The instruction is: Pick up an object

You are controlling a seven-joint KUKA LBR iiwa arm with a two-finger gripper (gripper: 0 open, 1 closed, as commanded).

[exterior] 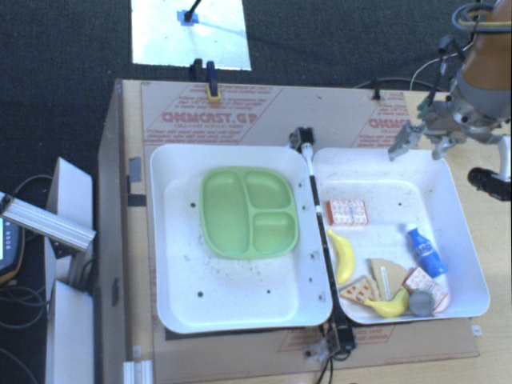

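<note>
At the far right, the arm partly cut off by the frame edge, the gripper [422,142] hangs over the right bin's [460,194] far rim, fingers spread with nothing between them, while bottle [424,251], bananas [342,256] and small packets crowd its near end.

Small blue plastic bottle with a white cap [424,250] — lying flat, tilted, in the right white bin [448,184].
</note>
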